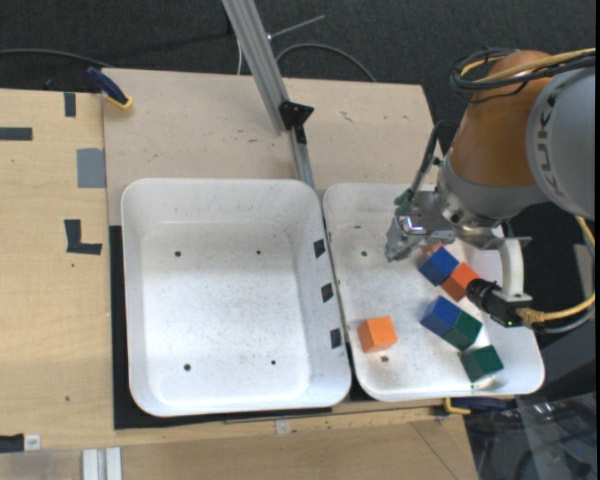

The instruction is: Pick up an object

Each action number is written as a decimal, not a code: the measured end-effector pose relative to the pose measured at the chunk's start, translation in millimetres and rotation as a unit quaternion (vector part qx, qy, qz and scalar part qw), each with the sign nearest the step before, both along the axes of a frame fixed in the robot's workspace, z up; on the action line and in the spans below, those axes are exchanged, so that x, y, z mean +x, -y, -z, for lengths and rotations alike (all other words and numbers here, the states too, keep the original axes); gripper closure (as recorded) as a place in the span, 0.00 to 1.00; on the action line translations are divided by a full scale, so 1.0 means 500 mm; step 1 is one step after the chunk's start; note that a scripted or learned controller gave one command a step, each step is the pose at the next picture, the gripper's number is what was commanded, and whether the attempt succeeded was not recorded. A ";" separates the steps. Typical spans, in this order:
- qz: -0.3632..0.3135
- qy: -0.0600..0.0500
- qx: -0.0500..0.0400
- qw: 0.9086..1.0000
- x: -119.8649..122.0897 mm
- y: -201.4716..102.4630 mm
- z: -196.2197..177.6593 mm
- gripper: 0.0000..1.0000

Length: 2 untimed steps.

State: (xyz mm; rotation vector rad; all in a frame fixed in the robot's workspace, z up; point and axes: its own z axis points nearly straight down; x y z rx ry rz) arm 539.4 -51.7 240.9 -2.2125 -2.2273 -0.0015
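Observation:
My gripper (402, 240) hangs over the upper middle of the right bin (380, 208), below the grey arm with its orange band. Nothing shows between its metal fingers. An orange cube (377, 334) lies lower in that bin, left of the other blocks. To the gripper's right sit a blue block (438, 265) and a small orange-red block (458, 280). Below them lie a second blue block (443, 315), a dark green block (467, 329) and another green block (480, 361) near the bin's lower right corner.
The left bin (220, 198) stands beside the right one, sharing a raised rim at the middle. A slanted metal pole (263, 58) crosses above the bins' junction. Black cables and a yellow-tipped connector (520, 315) trail from the arm at right.

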 end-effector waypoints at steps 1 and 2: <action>0.000 -0.001 0.000 1.000 -0.031 -0.102 -0.012 1.00; 0.000 -0.001 -0.001 1.000 -0.032 -0.197 0.002 1.00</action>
